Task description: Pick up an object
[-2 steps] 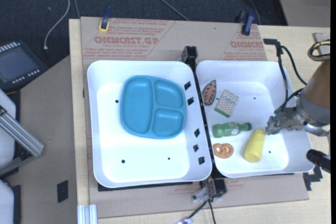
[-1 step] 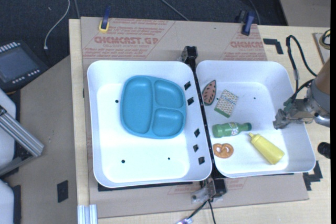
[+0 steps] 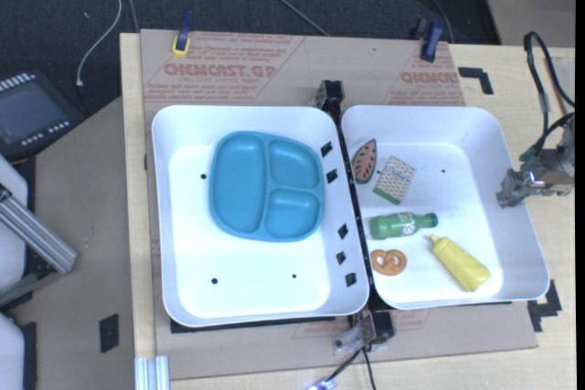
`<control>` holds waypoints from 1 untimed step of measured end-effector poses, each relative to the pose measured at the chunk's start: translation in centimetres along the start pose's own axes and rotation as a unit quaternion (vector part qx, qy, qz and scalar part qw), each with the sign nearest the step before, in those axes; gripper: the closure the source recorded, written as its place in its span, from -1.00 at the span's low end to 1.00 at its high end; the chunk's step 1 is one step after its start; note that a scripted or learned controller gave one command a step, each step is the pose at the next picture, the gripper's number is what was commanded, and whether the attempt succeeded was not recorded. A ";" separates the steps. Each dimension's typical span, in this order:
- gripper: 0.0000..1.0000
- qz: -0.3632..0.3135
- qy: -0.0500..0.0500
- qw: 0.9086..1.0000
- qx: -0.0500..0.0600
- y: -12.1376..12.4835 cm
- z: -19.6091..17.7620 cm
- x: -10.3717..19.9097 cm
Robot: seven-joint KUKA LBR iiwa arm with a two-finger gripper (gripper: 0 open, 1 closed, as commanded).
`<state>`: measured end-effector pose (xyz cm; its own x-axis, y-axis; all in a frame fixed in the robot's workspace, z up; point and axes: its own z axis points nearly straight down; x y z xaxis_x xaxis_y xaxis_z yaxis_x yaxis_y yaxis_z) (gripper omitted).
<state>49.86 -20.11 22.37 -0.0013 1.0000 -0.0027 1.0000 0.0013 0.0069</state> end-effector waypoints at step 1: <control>1.00 0.000 0.000 1.000 0.001 0.2 -3.9 0.0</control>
<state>49.99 -20.13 26.24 -0.0018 1.0000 -0.0020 1.0000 0.0018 0.0058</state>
